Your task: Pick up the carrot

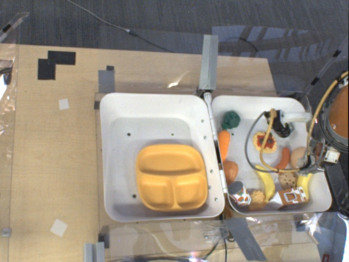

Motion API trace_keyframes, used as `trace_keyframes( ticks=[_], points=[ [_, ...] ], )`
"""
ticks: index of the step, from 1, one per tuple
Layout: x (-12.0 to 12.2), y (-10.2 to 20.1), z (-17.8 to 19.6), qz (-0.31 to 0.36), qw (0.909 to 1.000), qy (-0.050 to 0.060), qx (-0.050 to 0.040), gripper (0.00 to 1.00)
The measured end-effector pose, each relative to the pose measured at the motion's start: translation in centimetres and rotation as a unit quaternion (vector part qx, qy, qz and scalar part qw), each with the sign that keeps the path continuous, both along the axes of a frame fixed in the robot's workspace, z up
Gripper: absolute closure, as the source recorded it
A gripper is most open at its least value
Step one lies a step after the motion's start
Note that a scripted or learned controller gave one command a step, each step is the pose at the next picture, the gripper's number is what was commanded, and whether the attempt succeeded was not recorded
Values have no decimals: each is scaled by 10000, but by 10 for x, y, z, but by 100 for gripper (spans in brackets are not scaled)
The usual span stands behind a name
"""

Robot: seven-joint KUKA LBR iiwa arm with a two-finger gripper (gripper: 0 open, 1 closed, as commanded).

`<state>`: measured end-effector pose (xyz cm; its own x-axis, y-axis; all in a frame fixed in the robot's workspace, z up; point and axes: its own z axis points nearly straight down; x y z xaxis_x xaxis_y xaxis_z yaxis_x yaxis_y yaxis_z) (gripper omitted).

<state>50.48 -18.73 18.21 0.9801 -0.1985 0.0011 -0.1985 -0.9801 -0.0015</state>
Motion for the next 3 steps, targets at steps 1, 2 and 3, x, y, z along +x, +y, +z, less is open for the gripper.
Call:
trace_keyframes(
  ticks=[1, 2, 3],
  points=[
    [-7, -19, -19, -2, 10000, 1, -1, 100],
    [4, 5, 13, -378, 9993, -16, 4, 100],
    [4, 46, 53, -35, 10000, -21, 5, 100]
  ],
)
